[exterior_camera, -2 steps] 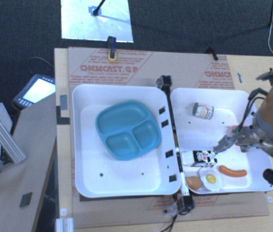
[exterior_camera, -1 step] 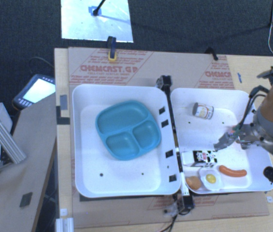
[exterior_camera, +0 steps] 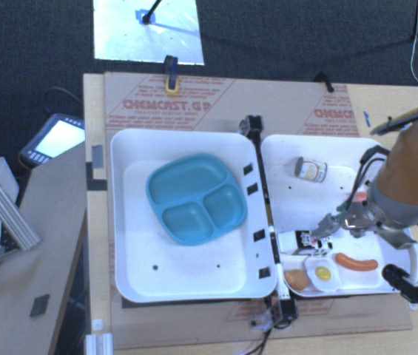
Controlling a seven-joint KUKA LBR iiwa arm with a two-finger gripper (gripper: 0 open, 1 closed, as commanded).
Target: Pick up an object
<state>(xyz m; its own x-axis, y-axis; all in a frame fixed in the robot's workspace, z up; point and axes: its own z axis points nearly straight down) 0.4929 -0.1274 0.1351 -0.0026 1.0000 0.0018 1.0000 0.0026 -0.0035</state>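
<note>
In the camera view, the claw is seen low in the right bin, reaching in from three o'clock; whether it is apart or together cannot be told. At five o'clock of it lies a sausage, at six o'clock a fried egg beside a bread piece. A small jar lies at twelve o'clock. A blue divided plate rests in the left bin.

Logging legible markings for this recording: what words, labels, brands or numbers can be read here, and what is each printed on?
"CHEMCAST GP" in red, on the brown sheet under the bins, behind the left bin.
A second red print of the same kind on that sheet behind the right bin: cut off, too blurred to read.
Label on the small jar in the right bin: too small to read.
Lit screen of the handheld device at left: unreadable.
</note>
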